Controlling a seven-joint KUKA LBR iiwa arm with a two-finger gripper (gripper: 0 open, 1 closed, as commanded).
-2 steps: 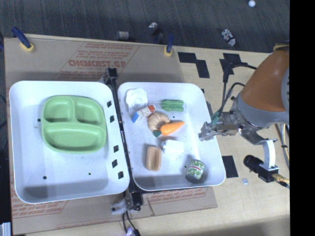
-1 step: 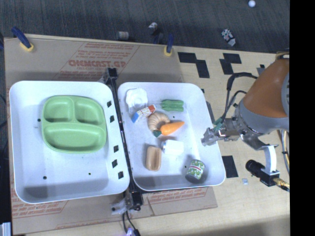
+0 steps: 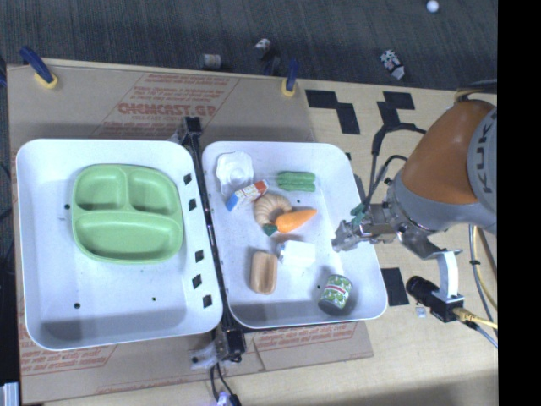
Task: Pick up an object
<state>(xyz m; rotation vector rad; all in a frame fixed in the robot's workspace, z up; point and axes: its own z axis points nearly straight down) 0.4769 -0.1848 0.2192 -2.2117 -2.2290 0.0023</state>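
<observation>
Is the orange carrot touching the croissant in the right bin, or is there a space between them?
Touching. In the camera view, the carrot lies against the lower right side of the croissant, with no white bin floor visible between them where they meet.

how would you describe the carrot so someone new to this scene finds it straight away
Start at the right white bin, the one crowded with small items. Near its middle lies the carrot, touching the tan croissant on its left. It is the only bright orange thing there, tapered, with a small green end.
</observation>
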